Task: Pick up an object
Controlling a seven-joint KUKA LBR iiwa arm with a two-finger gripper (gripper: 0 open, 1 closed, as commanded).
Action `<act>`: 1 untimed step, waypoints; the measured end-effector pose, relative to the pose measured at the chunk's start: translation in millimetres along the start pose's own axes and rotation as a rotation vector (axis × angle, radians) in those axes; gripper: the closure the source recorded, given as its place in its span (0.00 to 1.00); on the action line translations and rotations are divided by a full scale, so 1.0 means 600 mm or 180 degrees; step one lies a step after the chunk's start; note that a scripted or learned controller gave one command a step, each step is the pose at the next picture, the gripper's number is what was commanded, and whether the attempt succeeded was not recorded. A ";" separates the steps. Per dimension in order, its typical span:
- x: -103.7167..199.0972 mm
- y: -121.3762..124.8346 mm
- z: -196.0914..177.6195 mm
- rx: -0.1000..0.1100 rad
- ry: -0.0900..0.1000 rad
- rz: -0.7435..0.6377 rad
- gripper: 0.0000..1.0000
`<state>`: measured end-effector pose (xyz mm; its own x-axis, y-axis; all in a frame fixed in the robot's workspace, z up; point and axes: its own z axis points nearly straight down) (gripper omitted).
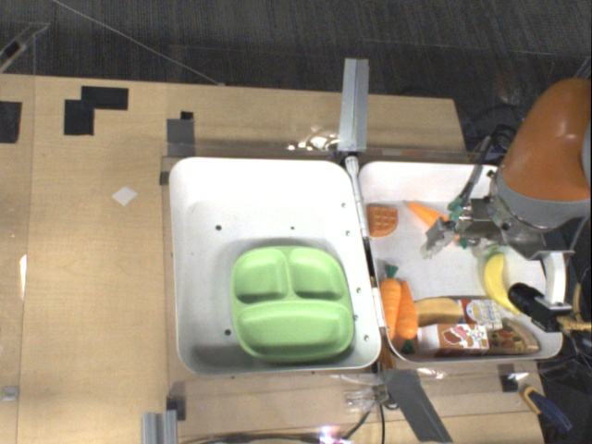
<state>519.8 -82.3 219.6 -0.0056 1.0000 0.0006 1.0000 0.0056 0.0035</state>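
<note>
My gripper [444, 228] hangs over the middle of the right bin [435, 176], its fingers spread open with nothing between them. An orange carrot-shaped piece [423, 213] lies just left of the fingertips, and an orange waffle-like square [381, 219] sits by the bin's left wall. A yellow banana [497, 281] lies right below the wrist. Along the front wall are a carrot with a green top [397, 309], a tan bread-like piece [438, 311] and a labelled bottle on its side [474, 338].
The left bin [213, 192] holds a green divided plate [291, 302] towards its front. A metal divider post [354, 109] rises between the bins at the back. The arm's orange band [555, 151] looms over the right bin's right side.
</note>
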 end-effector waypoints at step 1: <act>-0.035 0.097 0.095 0.0003 -0.0001 0.0994 0.00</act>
<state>578.2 -102.7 162.6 0.3020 0.9533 0.0012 0.9533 -0.3020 0.0023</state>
